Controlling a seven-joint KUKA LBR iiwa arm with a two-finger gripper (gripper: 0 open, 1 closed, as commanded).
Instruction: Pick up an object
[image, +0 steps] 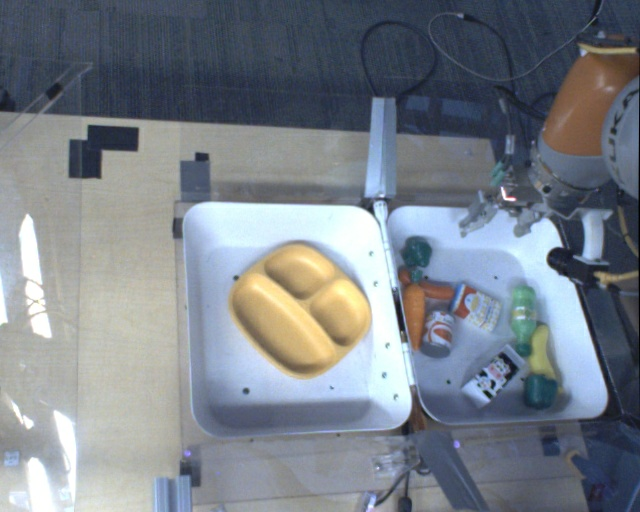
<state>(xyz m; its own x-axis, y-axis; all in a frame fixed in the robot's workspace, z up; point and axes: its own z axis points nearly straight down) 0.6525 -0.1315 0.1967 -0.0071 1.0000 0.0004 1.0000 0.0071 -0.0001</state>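
Worktop (120, 300), pale wood, with black tape marks (100, 148) at far left. Two shallow white bins side by side, a metal divider rail (380, 150) running off from the gap between them toward the far side.

Left bin (210, 400): one large yellow lumpy moulded piece (300, 308), three rounded lobes, roughly centred, lying slightly aslant.

Right bin (590, 390): a cluster of small items. Along its left wall, a dark green round piece (416, 250) at the far end, an orange carrot (413, 315) lying lengthwise just near of it. Beside the carrot, a small can (438, 333) with a red and white label, tipped on its side. Right of it a small white packet (482, 308) with coloured print. Nearer, a black and white carton (494, 376) lying flat. Toward the right wall, a light green bottle-like piece (523, 308), a yellow piece (541, 347) just near of it, and a dark teal piece (539, 391) at the near right corner.

End effector (506, 213) sits above the far right corner of the right bin, fingers spread apart, nothing between them. It is well apart from the items. Orange band (590, 95) of the arm visible at far right, cables (470, 50) trailing behind.
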